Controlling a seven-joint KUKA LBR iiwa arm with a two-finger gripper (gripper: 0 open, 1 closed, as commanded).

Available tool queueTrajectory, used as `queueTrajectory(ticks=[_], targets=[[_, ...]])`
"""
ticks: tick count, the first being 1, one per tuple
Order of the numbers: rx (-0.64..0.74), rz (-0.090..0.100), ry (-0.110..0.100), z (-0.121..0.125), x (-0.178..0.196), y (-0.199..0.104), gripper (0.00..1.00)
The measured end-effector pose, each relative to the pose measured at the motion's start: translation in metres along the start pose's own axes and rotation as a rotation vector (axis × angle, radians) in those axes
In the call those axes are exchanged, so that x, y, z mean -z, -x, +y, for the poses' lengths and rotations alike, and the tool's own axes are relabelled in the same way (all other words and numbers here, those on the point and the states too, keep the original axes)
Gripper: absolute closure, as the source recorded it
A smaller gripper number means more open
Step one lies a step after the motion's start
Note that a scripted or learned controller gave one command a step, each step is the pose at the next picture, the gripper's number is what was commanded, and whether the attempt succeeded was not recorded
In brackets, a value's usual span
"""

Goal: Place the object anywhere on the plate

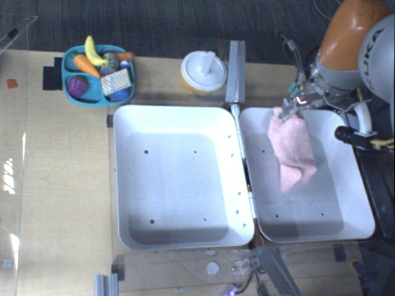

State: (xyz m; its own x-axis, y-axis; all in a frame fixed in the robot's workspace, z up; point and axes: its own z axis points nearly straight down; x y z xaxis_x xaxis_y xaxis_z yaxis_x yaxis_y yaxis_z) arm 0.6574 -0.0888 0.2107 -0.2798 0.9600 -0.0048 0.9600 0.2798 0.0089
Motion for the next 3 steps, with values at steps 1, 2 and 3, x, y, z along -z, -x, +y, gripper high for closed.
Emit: queueTrajectory(ticks=[1, 2, 3], targets=[[0.008, 0.000, 0.001, 0.003, 0.016, -0.001, 1.00], [0.411, 0.002, 0.002, -0.011, 0.017, -0.048, 1.00], [0.813, 0.002, 0.004, -0.010, 0.028, -0.096, 1.00]])
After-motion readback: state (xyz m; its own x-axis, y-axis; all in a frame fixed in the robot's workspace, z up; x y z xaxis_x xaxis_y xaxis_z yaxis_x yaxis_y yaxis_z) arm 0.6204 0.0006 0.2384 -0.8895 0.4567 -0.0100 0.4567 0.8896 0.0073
